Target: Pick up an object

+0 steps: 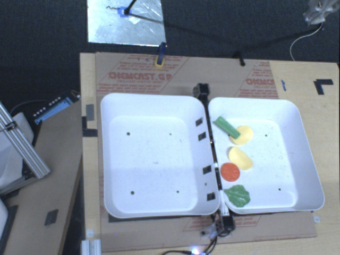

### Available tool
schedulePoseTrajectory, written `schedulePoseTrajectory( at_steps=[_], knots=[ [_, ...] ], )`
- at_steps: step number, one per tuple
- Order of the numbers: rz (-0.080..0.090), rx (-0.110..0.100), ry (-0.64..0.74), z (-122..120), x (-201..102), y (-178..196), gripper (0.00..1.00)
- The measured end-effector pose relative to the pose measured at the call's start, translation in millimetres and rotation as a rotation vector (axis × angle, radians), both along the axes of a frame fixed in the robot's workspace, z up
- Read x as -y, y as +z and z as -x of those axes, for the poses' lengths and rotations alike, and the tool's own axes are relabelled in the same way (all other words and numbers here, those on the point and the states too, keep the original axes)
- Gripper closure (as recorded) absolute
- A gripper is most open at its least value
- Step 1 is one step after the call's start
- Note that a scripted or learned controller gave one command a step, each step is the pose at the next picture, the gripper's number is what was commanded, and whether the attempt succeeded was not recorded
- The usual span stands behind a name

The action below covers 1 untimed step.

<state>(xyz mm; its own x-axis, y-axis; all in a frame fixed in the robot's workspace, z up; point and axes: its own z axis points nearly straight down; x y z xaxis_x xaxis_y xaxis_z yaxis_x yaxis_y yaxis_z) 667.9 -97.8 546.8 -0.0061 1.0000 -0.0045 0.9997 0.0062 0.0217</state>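
here we look down on two shallow white bins set side by side on a bench, and we take the black hinge strip (212, 147) between them as our landmark. the left bin (114, 195) lies on one side of the strip and the right bin (303, 158) on the other.

all the small objects we see sit in the right bin, close to the strip. a green stick (226, 126) lies tilted nearest the strip's far end, its lower end touching a pale yellow disc (244, 135). a second yellow piece (240, 158) lies a little nearer to us, just beside the strip, and it touches a round red-orange piece (229, 172) that sits almost against the strip. a green leafy piece (237, 195) lies by the strip's near end, apart from the red-orange one.

the gripper (320, 5) shows as a blurred pale shape well apart from the strip, beyond the bench's far right corner, over dark floor. we cannot tell how its grip stands, and we see nothing held in it. a thin pale cable (303, 37) loops below it.
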Motion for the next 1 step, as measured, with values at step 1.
schedulePoseTrajectory(
  at_steps=[1],
  knots=[
    [-0.008, -0.030, 0.010, 18.6, -135.3, -113.4, 1.00]
  ],
)
